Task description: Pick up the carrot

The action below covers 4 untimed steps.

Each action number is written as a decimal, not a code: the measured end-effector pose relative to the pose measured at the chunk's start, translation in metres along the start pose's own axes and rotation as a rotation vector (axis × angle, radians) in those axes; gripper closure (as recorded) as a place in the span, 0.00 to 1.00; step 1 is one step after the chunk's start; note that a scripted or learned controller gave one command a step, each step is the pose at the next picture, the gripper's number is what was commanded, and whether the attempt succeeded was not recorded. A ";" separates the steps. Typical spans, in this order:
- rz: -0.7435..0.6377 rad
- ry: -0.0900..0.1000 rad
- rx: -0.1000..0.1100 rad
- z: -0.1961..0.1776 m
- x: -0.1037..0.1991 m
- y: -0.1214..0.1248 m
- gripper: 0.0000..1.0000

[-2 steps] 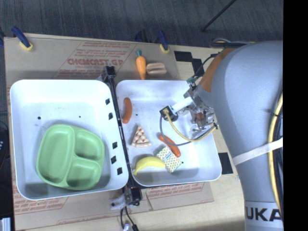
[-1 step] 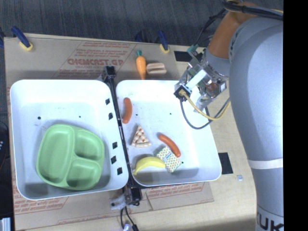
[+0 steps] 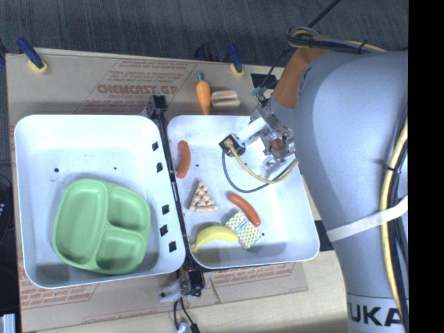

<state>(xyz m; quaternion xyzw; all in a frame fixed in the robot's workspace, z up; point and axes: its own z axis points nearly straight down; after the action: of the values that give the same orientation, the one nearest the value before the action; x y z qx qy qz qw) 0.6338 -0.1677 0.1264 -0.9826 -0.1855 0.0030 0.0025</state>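
Above the right bin point(image 3: 298, 245), my jaws point(image 3: 277, 146) — state cannot tell; approach step, must reach carrot point(image 3: 202, 96) on counter point(image 3: 125, 82).

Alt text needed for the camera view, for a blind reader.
A small orange carrot lies on the cardboard behind the right white bin, outside it, while the grey arm's claw hangs over that bin's far right part. The left white bin holds a green divided plate.

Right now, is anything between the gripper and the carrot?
Only the right bin's back rim. The carrot lies outside the bins on the cardboard behind that rim, beside a bun. The gripper hangs over the right bin.
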 end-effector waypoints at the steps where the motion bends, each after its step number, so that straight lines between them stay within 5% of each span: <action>1: -0.007 -0.002 0.003 -0.011 0.001 -0.001 1.00; 2: -0.282 0.002 -0.004 -0.101 -0.022 0.037 1.00; 3: -0.072 0.001 -0.001 -0.129 -0.015 -0.063 1.00; 4: 0.043 0.000 -0.002 -0.122 -0.091 -0.067 1.00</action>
<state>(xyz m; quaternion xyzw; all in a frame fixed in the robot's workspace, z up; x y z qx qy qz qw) 0.5254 -0.1394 0.2488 -0.9864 -0.1641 0.0028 0.0015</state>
